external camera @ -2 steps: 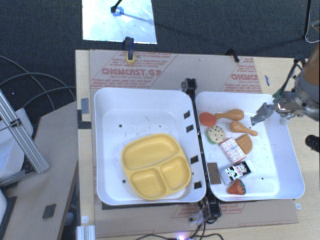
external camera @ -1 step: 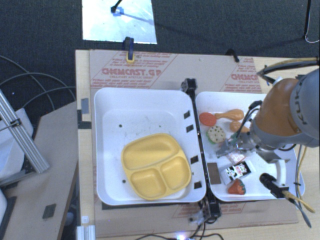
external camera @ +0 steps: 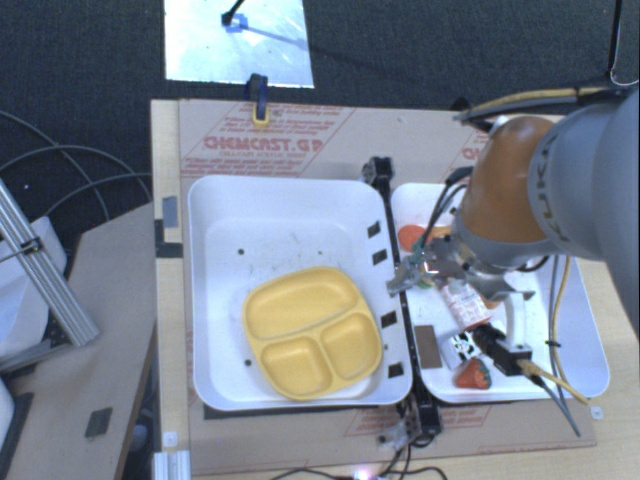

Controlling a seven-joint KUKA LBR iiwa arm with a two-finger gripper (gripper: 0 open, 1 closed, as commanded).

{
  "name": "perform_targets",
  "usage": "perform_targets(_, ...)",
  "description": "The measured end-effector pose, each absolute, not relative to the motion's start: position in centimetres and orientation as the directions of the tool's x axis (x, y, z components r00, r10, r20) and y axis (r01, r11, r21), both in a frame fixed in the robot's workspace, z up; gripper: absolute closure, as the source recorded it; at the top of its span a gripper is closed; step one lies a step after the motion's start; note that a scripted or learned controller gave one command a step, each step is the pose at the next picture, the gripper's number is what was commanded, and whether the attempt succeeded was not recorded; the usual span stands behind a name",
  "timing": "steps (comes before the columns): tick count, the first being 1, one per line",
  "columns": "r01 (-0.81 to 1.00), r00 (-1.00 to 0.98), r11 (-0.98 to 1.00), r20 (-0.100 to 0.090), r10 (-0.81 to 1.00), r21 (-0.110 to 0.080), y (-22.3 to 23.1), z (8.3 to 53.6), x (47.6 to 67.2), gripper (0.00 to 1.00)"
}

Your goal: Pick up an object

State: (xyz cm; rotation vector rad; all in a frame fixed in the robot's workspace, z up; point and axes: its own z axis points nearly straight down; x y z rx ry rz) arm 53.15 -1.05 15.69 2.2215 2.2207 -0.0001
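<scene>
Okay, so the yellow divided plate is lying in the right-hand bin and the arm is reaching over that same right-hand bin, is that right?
Not quite. The camera view shows the yellow divided plate lying in the left-hand bin, not the right-hand one. The rest holds: the arm is reaching over the right-hand bin.

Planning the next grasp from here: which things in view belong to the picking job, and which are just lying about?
In the job:
gripper, low over the right bin
red-and-white packet, strawberry and orange piece in that bin

Lying about:
yellow divided tray in the left bin
blue-and-yellow clamp at the board's far edge
shiny sheet beyond it
</scene>
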Motion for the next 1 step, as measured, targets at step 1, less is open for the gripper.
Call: perform_targets(1,1.000,-0.006,0.006,0.001,1.000,0.019,1.58,37.24,57.47,0.00)
